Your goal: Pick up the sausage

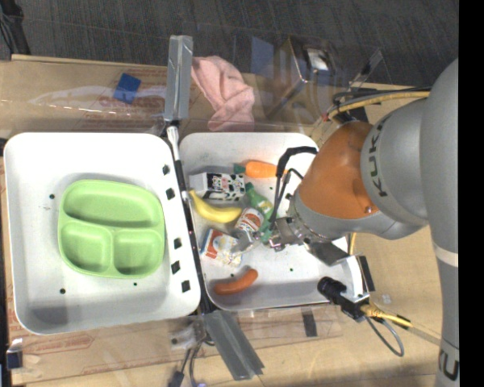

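Note:
The sausage (235, 281) is a reddish-brown link lying near the front wall of the right bin (294, 297), tilted slightly up to the right. My gripper (273, 237) hangs low over the middle of that bin, beneath the orange wrist band (335, 185). It sits above and to the right of the sausage, apart from it, close to a small can (251, 221). Nothing is seen held in it.
The right bin also holds a banana (214, 210), a carrot (260, 168), a printed carton (224, 185) and a crumpled wrapper (221, 247). A green divided plate (111, 228) lies in the left bin (32, 216). A pink cloth (224, 91) rests behind the bins.

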Controlling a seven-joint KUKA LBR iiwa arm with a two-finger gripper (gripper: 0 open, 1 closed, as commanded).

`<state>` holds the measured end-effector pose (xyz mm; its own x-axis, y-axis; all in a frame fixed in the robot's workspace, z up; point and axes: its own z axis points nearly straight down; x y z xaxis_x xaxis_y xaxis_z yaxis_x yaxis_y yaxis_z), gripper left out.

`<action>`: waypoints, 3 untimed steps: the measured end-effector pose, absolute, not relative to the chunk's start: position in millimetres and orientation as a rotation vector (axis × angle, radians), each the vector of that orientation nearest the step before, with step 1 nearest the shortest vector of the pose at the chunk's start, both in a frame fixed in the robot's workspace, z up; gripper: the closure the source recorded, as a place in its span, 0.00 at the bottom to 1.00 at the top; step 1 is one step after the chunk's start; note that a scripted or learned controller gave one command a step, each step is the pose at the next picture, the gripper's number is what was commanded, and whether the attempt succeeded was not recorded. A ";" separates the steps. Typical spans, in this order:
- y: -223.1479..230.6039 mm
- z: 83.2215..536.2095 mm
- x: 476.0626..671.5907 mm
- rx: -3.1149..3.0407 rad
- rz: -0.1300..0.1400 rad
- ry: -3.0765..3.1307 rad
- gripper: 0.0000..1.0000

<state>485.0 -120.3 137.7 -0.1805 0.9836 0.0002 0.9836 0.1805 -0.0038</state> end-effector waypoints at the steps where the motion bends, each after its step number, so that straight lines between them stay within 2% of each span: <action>1: -110.0 131.6 476.7 -2.043 0.005 -2.379 0.00; 2: -122.8 134.5 476.2 -2.205 0.006 -2.232 0.00; 3: -100.6 88.2 475.8 -2.097 0.005 -2.330 0.00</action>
<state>475.8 -100.6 88.2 -0.1052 0.9944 0.0030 0.9944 0.1052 -0.0073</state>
